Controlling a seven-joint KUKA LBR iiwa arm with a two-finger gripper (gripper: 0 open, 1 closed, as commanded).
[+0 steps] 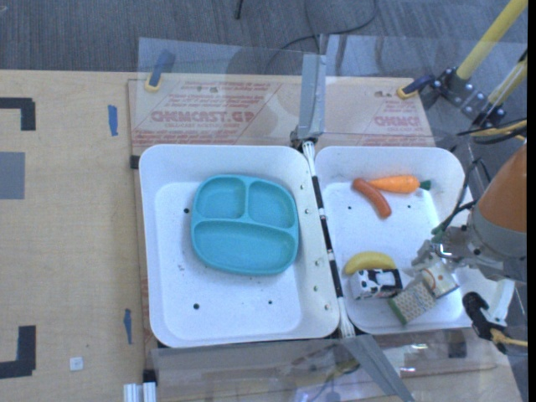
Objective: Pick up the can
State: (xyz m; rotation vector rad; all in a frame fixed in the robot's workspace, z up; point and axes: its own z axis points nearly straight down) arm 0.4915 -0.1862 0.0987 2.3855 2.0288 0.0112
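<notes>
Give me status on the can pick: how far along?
Done: the arm has reached into the right bin, with the gripper low over its right part. In hand: nothing that I can confirm; no object shows between its fingers. The black-and-white can lies by the banana, apart from the gripper, which sits nearer the green-edged box. Left: grasp and lift the can.

Grey carpet floor [126,7] across the frame's top; light wooden bench [59,249] at left, bearing black tape marks [21,114].
</notes>
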